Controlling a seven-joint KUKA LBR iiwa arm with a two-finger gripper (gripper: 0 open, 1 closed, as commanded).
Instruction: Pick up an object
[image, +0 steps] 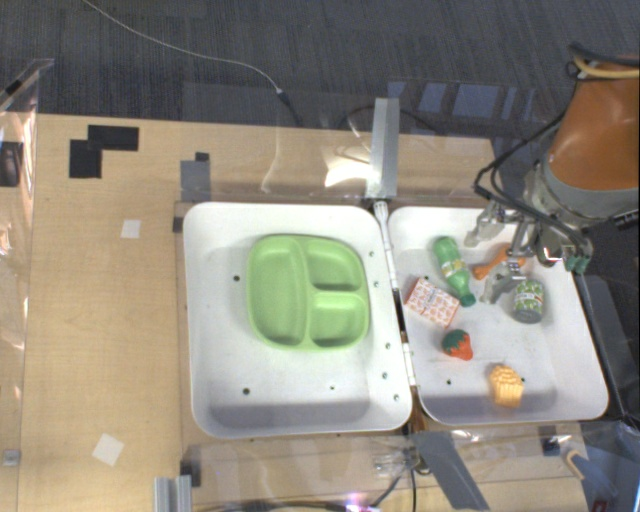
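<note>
1. On the bench, the left bin (215, 330) carries a green divided plate (306, 291) — it lies a little toward the bin's far edge and reaches close to the right wall.
2. The right bin (560, 400) sits just beside it, and all the small things are in there.
3. Near that bin's left edge lies a small patterned box (432, 302), tilted, red and white.
4. Just beyond the box, toward the far edge, a green bottle (452, 268) lies on its side at a slant.
5. Below the box, toward the near edge, is a red strawberry toy (458, 345) with a green top.
6. Further toward the near right corner stands a small yellow-orange toy (506, 385); I cannot make out what it is.
7. An orange piece (487, 268) peeks out between the bottle and my tool.
8. My gripper (508, 262) hangs over the far right part of the bin, its fingers apart and nothing between them — released.
9. Just to its right, near the bin's right edge, stands a small can (528, 300) with a green label, close beside one finger.
</note>
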